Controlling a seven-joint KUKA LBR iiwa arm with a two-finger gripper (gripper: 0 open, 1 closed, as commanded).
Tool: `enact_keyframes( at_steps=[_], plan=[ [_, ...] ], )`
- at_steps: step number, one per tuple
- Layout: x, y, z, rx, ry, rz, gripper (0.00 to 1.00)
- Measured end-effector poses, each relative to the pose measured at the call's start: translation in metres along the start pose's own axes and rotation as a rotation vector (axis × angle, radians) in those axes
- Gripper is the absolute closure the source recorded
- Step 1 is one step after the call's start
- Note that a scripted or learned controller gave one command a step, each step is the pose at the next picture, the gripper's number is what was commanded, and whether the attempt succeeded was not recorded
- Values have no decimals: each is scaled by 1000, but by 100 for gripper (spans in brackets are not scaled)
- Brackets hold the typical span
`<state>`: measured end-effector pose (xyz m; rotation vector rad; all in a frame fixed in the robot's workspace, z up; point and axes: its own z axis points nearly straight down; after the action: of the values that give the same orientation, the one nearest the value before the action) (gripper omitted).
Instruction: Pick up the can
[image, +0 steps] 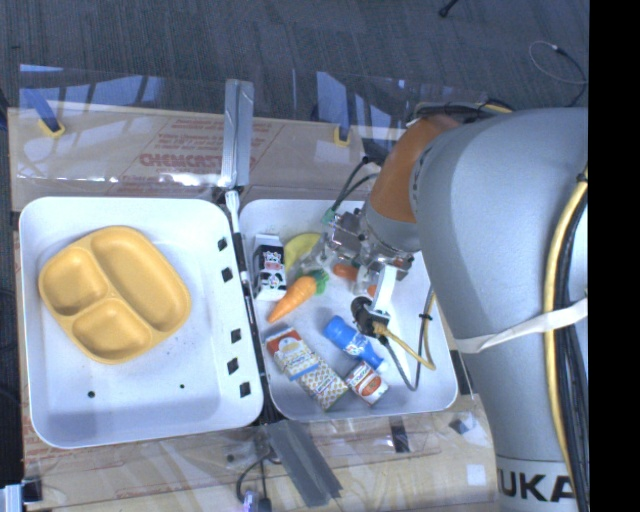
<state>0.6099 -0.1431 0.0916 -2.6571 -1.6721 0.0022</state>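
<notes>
Camera view: the right white bin (425, 390) holds an orange plastic carrot (290, 298). A small red-and-white can (367, 383) lies toward the near wall, right of the carrot. The claw (342, 258) hangs just right of the carrot; how wide it is open cannot be told. The left white bin (130, 400) holds a yellow divided plate (113, 292).

Left bin (40, 400): one yellow three-compartment plate (113, 292) lay flat, toward the far-left part.

Right bin (290, 400):
- small black-and-white carton (268, 268) stood upright against the left wall
- yellow-green fruit (303, 247) sat just beside it, at the far side
- toy carrot (293, 296) lay slanted in front of both, green end close to the fruit
- long printed carton (306, 368) lay flat near the front-left corner
- blue bottle (350, 338) lay on its side just right of that carton

Cardboard with red print (150, 150) lay beyond both bins
</notes>
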Motion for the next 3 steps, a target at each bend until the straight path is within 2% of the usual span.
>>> enact_keyframes(
  at_steps=[1, 2, 3],
  plan=[
    [-27, 61, 1, 31, 4, 79, 0],
    [-24, 64, -10, 11, 2, 67, 100],
    [44, 30, 0, 4, -1, 125, 100]
  ],
)
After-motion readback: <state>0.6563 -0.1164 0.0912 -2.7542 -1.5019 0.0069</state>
